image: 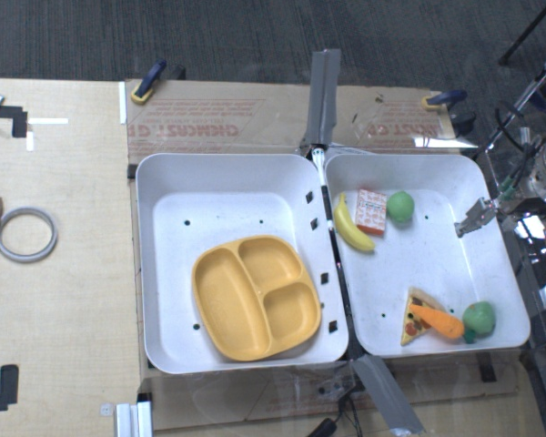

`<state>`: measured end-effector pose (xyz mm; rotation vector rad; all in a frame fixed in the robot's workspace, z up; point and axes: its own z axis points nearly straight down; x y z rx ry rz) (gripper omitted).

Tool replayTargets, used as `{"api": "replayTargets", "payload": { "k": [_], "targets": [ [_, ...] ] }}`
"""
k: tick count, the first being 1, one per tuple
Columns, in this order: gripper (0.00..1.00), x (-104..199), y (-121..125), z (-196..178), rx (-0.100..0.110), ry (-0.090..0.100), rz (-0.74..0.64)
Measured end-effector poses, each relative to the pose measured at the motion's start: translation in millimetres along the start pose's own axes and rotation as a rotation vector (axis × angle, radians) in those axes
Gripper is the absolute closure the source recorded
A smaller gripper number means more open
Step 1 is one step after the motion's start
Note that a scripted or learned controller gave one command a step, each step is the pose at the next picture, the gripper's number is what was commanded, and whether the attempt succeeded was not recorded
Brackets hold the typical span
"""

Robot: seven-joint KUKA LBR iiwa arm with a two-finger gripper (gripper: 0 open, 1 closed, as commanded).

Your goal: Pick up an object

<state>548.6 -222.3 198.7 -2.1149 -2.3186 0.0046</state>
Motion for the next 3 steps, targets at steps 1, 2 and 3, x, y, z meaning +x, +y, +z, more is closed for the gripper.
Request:
{"api": "replayTargets", "payload": {
  "k": [1, 2, 3],
  "targets": [
    [1.00, -0.7, 0.7, -5.9, 0.004, 0.000, -0.001],
    [1.00, 71.5, -1.7, -70.3, 0.001, -0.001, 0.151],
    [1.00, 51.8, -3.8, -33.3, 0.003, 0.000, 0.189]
  ]
}}
